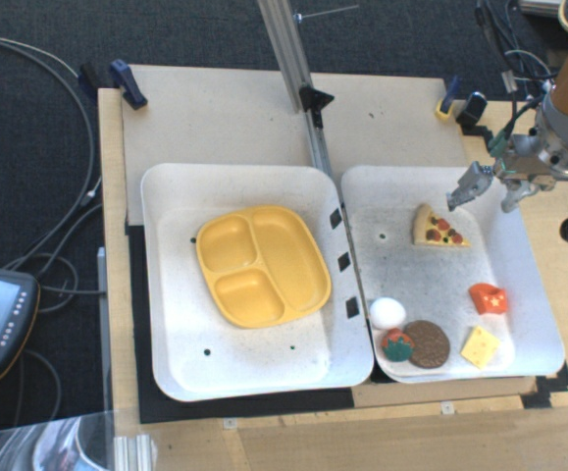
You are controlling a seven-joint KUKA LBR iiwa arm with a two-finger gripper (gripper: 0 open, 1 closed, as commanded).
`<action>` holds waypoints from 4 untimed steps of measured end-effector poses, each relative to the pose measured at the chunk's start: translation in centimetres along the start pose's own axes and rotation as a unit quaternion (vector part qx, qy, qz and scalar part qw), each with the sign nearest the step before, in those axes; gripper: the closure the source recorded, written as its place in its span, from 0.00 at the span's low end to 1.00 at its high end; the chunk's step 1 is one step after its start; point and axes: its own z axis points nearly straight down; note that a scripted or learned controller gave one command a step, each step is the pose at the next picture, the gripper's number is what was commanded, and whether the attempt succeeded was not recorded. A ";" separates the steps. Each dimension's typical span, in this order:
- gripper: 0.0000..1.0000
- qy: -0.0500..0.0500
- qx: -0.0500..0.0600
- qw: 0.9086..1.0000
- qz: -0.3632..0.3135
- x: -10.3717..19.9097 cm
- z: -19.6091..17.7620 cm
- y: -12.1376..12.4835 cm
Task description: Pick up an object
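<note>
A: Where is everything relative to the pizza slice [438, 229]?

B: Just up-right of it, the gripper [490, 190] hovers with 2 fingers spread, holding nothing. Below the slice lie a red block [488, 298], cheese wedge [479, 346], cookie [427, 343] and egg [387, 313].

A: Risk?

B: Probably descending off-centre, nudging the flat slice aside.

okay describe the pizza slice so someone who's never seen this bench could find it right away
Look in the right-hand white bin, at its upper half, just below the pincer. The pizza slice lies there alone, a tan wedge with red dots, well apart from the toys clustered along the bin's lower edge.
</note>
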 end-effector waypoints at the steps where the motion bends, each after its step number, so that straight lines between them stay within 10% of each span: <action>1: 0.00 0.000 0.000 1.000 0.000 0.0 0.0 0.0; 4: 0.00 0.001 0.003 1.000 0.001 0.3 15.2 0.0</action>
